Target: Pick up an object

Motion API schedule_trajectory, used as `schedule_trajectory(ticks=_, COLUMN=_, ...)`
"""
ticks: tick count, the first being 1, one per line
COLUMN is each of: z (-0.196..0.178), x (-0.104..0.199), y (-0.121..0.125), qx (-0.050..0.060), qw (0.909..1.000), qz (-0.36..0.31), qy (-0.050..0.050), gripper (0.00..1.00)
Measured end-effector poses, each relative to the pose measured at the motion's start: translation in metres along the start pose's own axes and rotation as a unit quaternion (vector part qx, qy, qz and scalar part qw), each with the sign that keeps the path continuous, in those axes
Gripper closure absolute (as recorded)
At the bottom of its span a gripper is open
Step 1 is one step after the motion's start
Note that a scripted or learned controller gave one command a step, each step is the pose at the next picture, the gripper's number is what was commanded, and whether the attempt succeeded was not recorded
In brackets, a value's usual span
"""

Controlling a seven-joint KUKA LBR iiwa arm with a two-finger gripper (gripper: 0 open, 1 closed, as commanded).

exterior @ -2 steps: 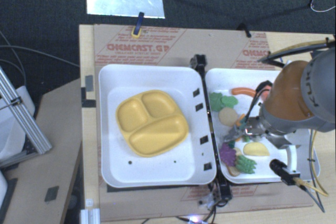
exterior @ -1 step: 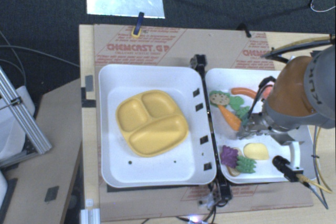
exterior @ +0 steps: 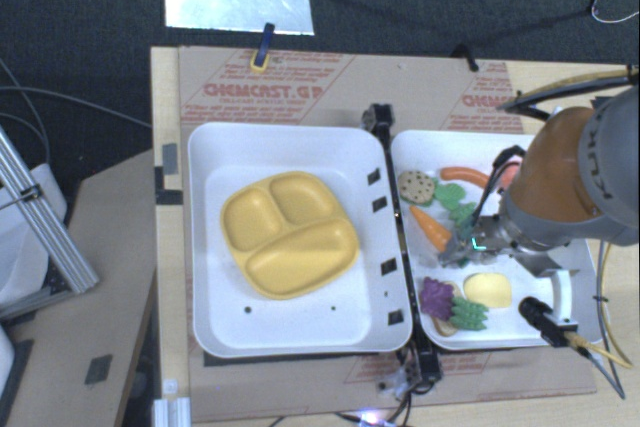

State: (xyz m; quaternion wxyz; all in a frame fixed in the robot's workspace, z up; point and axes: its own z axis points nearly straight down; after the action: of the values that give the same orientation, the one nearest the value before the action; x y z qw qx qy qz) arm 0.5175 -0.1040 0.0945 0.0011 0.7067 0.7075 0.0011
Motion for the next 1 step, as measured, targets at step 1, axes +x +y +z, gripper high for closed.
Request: schedule_trajectory(ticks=1, z=0.0102, x=0.0117, y=0.0435, qx=-0.001, qw=1.0000, qz=-0.002, qy=0.000, gripper=0.00)
